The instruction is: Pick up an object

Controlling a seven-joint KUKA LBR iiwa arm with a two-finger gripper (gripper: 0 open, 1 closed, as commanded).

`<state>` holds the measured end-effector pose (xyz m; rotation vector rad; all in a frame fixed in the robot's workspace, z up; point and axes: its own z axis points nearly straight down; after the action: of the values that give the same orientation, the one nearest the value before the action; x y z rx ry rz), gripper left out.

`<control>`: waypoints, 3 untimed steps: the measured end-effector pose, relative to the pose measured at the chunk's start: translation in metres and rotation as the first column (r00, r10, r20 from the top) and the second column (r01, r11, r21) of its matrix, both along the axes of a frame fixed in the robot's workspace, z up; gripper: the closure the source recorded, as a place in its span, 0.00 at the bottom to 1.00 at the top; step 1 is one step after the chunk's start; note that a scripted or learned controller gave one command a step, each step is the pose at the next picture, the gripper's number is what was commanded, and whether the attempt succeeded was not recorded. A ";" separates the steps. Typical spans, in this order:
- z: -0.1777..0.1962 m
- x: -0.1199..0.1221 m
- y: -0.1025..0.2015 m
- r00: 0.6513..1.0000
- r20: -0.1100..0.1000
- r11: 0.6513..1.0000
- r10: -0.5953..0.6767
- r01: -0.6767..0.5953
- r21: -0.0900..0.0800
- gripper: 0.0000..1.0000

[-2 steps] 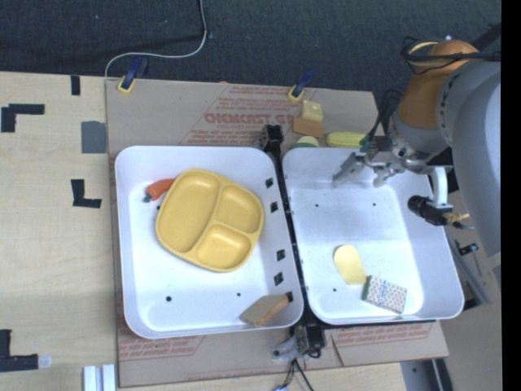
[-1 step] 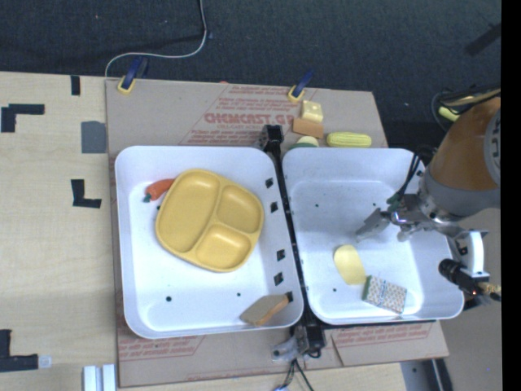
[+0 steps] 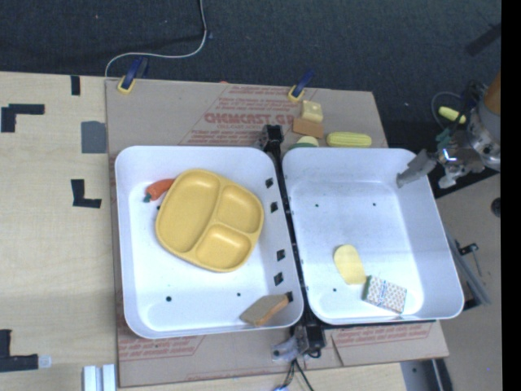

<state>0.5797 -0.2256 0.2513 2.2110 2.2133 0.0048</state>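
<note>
Looking down on the bench [image 3: 49, 218], the camera showed two white bins side by side on a sheet of cardboard [image 3: 244, 116]. The left bin [image 3: 134, 300] held a yellow divided plate [image 3: 210, 219] near its middle, an orange thing [image 3: 159, 188] partly hidden under the plate's upper left edge, and a brown wedge-shaped block [image 3: 264, 309] lying against the bottom right corner. The right bin [image 3: 358, 194] held a pale yellow oval piece [image 3: 349, 263] and, just beside it toward the lower right, a small patterned packet [image 3: 386, 293]; the two were touching or almost touching. Behind the bins, on the cardboard, were a small tan box [image 3: 309, 120], a yellow corn-like piece [image 3: 349, 139] and a small greenish thing [image 3: 306, 142]. The hand [image 3: 417, 169] hung over the upper right edge of the right bin, well apart from the oval piece and the packet, with nothing visible between its fingers. Whether the fingers were spread or pressed together, I could not tell.
</note>
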 end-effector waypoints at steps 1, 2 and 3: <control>-0.083 -0.033 0.002 1.000 -0.019 1.000 -0.002 0.002 0.009 0.00; -0.057 0.042 0.044 1.000 -0.007 1.000 0.006 -0.006 0.005 0.00; -0.155 -0.004 0.000 1.000 -0.019 1.000 -0.004 0.004 0.008 0.00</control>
<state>0.5754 -0.2255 0.0966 2.2290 2.2219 -0.0076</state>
